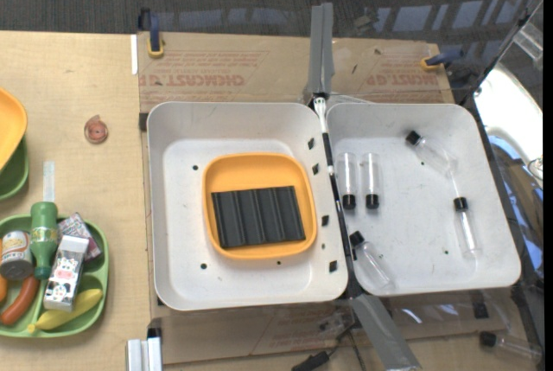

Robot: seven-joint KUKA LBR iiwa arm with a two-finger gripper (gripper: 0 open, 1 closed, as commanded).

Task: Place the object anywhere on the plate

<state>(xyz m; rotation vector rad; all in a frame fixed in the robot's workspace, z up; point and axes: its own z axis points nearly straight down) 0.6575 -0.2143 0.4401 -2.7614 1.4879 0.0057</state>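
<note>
Plate (259,179), frame centre, already carries a black block (259,216). Vials (359,179) lie right. I grasp one mid-length, then lower flat. Hand state: cannot tell.

At the right edge, a pale, glossy rounded surface (511,111) is seen, with a dark slanted bar (511,45) above it. Whether either belongs to the arm cannot be told.

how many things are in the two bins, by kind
clear tubes with black caps: 5, all in the right bin: two side by side, one at top, one at right, one at bottom left
orange plate: 1, in the left bin
black ridged block: 1, on the plate
total: 7
</note>
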